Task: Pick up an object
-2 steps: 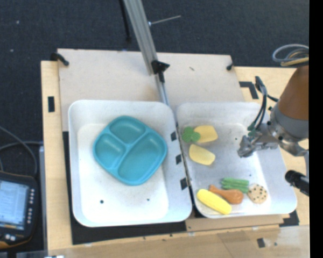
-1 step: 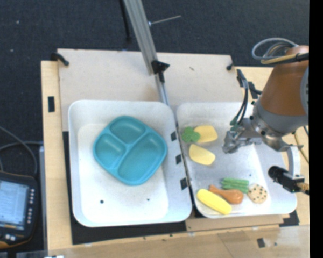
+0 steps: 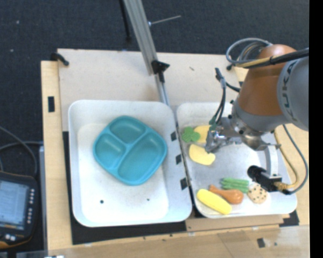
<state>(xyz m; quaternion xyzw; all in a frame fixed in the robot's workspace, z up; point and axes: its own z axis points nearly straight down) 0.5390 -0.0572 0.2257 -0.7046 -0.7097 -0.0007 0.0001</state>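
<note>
Grey metal gripper [image 3: 214, 140] is hovering just above the pale yellow, flat toy piece [image 3: 201, 156] lying in the right-hand shallow white bin [image 3: 280, 206]; its opening is unclear

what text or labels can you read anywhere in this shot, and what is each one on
"KU", or close to it: pale letters on the grey arm, cut off at the frame's right side.
Screen of the handheld pendant: content too small and blurred to read.
No legible text on the blue tray or the toys.
</note>
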